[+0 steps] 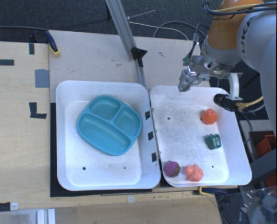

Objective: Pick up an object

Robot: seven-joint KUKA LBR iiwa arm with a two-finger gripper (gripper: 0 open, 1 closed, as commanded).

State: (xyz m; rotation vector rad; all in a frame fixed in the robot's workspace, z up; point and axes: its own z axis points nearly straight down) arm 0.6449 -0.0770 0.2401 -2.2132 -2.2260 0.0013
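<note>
— Claw (184, 85) sits up in the upper right of the frame, over the top edge of the right bin (176, 139). Nothing's between its tips, but whether it's wide or narrow I can't tell from here.

— And the arm (236, 27)?

— Grey, with the orange band, coming in from the upper right corner.

— What's in that right bin?

— Four small things. One orange ball (209, 116) toward the upper right part of the bin, below and to the right of the claw, apart from it. One green piece (213, 141) just beneath that. Then down at the bottom edge, one purple ball (171, 168) and one pink lump (194, 172), close beside each other.

— Any of them lifted?

— No, all four lie on the bin floor.

— The left bin (64, 139)?

— One blue plate (109, 124), three compartments, lying flat near the middle. That's the lot in there.

— Two bins, then?

— Two, white, side by side, edges touching at frame centre. One metal post (122, 24) slants down from the top of the frame to where they meet.
</note>
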